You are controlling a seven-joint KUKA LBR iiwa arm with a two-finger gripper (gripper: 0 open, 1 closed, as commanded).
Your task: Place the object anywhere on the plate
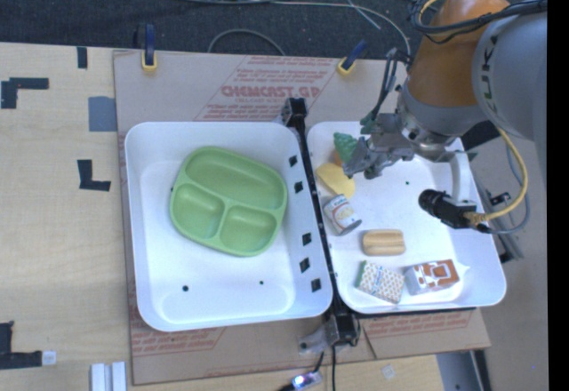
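Note:
A green plate (228,201) with three compartments lies in the left bin (151,291). My gripper (359,159) hangs low over the upper left part of the right bin (484,287). It is just right of a small green object (343,146) and above a yellow piece (334,178). The wrist hides its tips, and nothing shows in its grasp. Further objects lie in the right bin: a small white can (341,214), a tan bread-like piece (383,243), a green patterned packet (380,281) and an orange-and-white packet (433,275).
A black divider (307,203) runs between the two bins. The arm's grey body and orange band (453,34) loom over the right bin's upper right. A black cable fitting (442,206) hangs near the bin's right side. Cables trail across the dark floor behind.

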